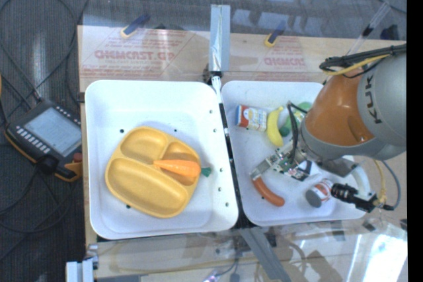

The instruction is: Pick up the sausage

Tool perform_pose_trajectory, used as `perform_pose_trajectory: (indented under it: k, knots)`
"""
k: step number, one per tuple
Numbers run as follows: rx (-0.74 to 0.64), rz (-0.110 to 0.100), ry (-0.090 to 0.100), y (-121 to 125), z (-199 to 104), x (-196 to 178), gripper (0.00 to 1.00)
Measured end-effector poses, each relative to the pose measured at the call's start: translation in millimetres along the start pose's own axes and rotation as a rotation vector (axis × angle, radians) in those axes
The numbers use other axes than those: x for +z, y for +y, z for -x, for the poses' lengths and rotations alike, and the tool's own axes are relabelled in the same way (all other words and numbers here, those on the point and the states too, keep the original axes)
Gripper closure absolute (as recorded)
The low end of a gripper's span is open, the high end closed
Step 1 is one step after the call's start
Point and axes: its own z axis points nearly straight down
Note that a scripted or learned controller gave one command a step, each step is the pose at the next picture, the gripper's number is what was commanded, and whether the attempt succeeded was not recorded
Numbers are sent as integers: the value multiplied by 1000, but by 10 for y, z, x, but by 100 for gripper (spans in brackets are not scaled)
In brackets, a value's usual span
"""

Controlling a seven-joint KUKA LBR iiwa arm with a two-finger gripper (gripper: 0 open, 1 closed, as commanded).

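gripper (266, 168) low in the right bin (232, 142), just above the sausage (269, 193).
whether the jaws are apart can't be told; centre over the sausage near the bin's front edge before closing.

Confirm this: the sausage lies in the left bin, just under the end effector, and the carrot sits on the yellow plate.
Wrong bin. In the camera view the sausage lies in the right bin, just under the end effector; the carrot does sit on the yellow plate.
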Motion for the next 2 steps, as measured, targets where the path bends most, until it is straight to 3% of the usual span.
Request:
perform_pose_trajectory:
  k: [1,2]
  knots:
    - [-3,-64,37,66,-452,-722,0]
    - [56,-64,37,-177,-145,21,0]
